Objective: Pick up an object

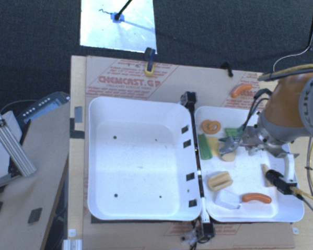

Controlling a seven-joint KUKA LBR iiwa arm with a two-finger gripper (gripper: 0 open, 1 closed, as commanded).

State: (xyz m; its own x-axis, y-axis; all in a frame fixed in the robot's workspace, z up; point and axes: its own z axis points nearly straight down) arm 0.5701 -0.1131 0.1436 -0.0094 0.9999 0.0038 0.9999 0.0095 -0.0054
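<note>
My gripper (pixel 228 147) hangs low in the right bin (pixel 288 210), near its upper middle. Its metal fingers point left, with their tips over a pale yellow piece (pixel 214 146) and a tan round piece (pixel 228 156). A green block (pixel 203 147) lies along the bin's left wall. An orange pretzel-shaped ring (pixel 211 127) sits above it, and a small green piece (pixel 232 132) lies behind the fingers. A tan bun (pixel 220 180), a white block (pixel 228 199) and an orange sausage (pixel 257 198) lie in the front half. Nothing shows clearly between the fingers.
The left bin (pixel 100 145) stands beside the right one. Another orange sausage (pixel 242 90) lies on the board beyond the right bin. A yellow and blue clamp (pixel 149 62) sits at the board's far edge. A tan stick (pixel 268 175) lies near the right bin's right side.
</note>
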